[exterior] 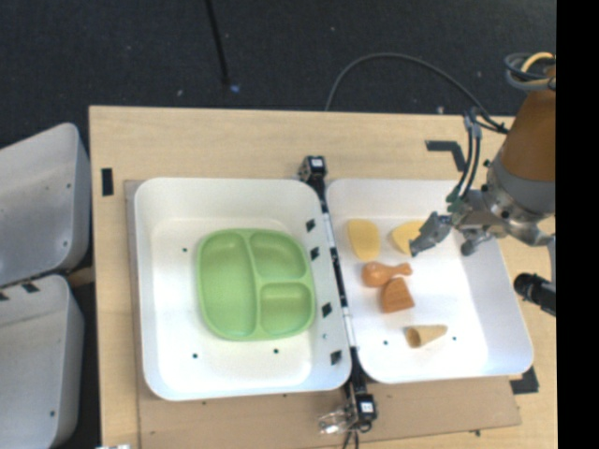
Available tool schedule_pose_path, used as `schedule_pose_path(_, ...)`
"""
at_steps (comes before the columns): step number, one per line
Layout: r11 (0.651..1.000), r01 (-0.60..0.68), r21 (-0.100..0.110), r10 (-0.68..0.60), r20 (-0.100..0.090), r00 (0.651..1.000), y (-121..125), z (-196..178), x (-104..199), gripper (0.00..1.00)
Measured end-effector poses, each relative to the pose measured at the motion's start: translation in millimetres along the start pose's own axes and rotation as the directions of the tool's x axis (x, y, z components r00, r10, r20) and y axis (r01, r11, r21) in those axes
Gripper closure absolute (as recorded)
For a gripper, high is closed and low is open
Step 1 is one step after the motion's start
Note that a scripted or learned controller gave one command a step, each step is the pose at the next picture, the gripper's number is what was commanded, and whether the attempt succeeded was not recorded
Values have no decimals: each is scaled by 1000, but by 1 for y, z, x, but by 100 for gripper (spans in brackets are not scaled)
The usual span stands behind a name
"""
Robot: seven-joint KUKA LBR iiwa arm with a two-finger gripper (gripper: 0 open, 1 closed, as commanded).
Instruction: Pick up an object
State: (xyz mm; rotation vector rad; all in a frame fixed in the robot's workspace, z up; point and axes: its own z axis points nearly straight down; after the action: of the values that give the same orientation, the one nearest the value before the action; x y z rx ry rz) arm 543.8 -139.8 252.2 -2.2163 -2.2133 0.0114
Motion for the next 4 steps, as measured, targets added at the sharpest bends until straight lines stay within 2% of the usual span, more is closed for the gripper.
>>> schedule_pose_path(1, 1000, 3, -10, -3, 2, 1000, 2, -6, 0, 0)
schedule_pose_path(2, 1000, 1, -5, -1, 1, 1000, -1, 55, 7, 0)
schedule_pose_path(4, 1000, 0, -7, 0, 2, 1000, -9, 156, -1, 0)
